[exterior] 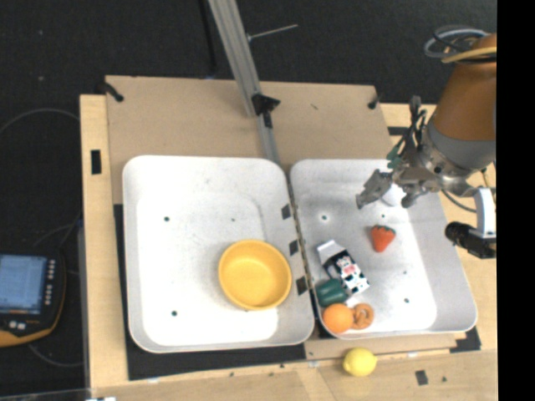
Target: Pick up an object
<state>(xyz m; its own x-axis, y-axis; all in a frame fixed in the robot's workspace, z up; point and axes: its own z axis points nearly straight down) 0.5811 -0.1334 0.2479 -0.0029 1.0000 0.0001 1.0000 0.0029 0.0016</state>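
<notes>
Matt white plastic bins (201, 182), glossy yellow bowl (254, 274), bare wooden bench (184, 119)

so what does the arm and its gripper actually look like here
The arm has a rounded orange section with a grey band below it at the wrist. Dark cables run along the wrist's side. The gripper is small, grey metal, with two pale fingers. A grey ring-shaped part sits at the arm's top edge.

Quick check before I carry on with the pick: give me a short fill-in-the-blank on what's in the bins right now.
1. The yellow bowl sits in the ____ bin.
2. The strawberry lies in the ____ bin.
3. The lemon lies ____ both bins, on the bench.
4. The gripper hovers above the ____ bin.

Missing words: left; right; outside; right
</notes>
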